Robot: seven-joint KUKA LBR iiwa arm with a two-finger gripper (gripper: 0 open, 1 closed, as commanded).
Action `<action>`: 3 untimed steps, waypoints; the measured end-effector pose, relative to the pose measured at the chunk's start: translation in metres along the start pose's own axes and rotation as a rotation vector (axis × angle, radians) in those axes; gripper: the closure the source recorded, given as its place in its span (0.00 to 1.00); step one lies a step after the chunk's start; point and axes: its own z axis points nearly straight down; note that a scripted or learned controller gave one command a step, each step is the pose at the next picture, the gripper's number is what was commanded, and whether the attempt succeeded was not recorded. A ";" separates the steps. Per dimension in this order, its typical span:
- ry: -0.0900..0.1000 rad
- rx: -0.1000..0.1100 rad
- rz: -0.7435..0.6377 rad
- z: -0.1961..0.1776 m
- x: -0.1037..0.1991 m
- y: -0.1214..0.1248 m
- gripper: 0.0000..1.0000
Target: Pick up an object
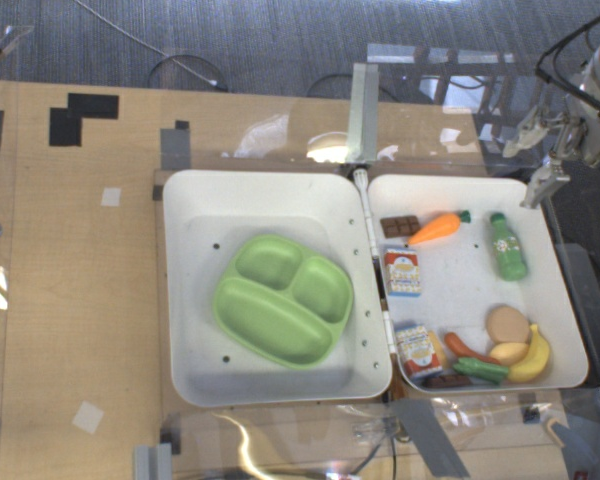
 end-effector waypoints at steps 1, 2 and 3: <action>0.010 -0.004 -0.132 0.116 0.015 -0.010 0.00; 0.005 -0.001 0.036 0.184 -0.005 0.027 0.00; 0.002 0.003 0.142 0.191 0.002 0.094 0.00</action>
